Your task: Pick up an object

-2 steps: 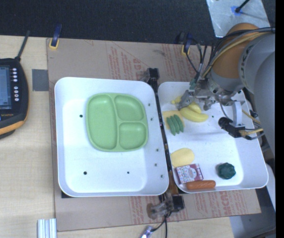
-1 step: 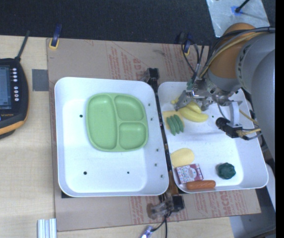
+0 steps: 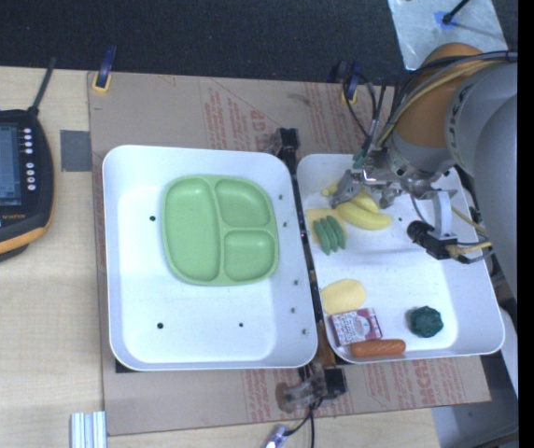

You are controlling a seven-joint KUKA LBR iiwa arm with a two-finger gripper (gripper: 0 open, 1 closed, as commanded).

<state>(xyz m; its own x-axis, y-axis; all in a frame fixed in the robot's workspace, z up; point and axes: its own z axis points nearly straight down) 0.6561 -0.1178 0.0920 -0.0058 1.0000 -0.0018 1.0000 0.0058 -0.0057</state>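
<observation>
Left bin [image 3: 136,278]: open floor around the green plate [image 3: 218,229].
Right bin [image 3: 468,287]: crowded far end, bare middle.

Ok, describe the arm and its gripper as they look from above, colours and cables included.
The arm is a thick, rounded grey body with a broad orange band above the wrist. Below that sits a small metallic gripper of grey and silver parts. Thin dark cables loop along the wrist, some with yellowish strands, and a black fitting with pale wires hangs off the side.
</observation>
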